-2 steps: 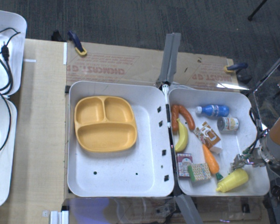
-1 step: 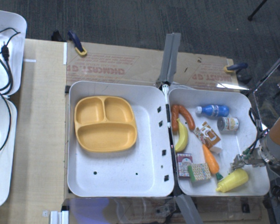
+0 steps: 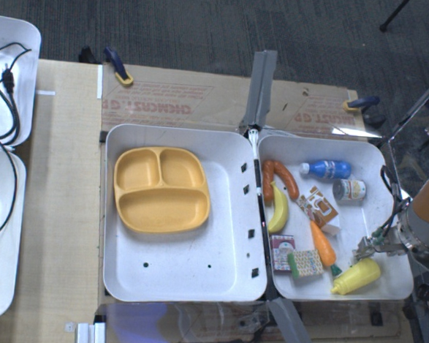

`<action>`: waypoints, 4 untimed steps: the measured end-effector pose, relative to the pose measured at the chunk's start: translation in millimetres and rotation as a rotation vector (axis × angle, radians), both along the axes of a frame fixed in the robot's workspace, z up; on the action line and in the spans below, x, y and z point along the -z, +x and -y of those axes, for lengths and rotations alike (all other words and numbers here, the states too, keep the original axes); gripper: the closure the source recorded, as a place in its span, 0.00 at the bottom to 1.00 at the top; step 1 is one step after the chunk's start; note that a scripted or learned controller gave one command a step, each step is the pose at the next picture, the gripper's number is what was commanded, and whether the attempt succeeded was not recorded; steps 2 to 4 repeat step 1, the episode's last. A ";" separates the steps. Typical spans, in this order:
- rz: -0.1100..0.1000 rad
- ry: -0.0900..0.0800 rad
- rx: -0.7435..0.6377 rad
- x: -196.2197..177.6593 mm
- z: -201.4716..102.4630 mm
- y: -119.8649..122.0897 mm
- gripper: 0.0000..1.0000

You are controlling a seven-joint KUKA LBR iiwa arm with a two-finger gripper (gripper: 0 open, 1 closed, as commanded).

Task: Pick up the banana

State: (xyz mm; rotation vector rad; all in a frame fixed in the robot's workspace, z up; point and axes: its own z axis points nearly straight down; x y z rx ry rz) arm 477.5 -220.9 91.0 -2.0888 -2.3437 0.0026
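Yellow tray [image 3: 162,189] sat well left of the banana [image 3: 278,211]. Banana lay against right bin's [image 3: 370,152] left wall, beside the hot dog [image 3: 281,177], untouched. Gripper [image 3: 370,245] hovered far right of it, nr mustard bottle [image 3: 356,277]; jaws: couldn't tell.

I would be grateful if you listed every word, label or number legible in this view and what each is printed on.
Cardboard sheet behind the bins: red print, upside down from this view, seems to read "CHEMCO"; the rest is too faint to read.
Blue bottle: label too small to read.
Can: label blurred.
Brown carton: print unreadable.
Red box: print unreadable.
Banana, yellow bottle: no text visible.
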 end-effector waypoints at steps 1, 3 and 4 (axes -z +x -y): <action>0.000 0.000 -0.020 0.0 0.0 0.0 0.00; 0.000 0.000 -0.020 0.0 0.0 0.0 0.00; 0.000 0.000 -0.020 0.0 0.0 0.0 0.00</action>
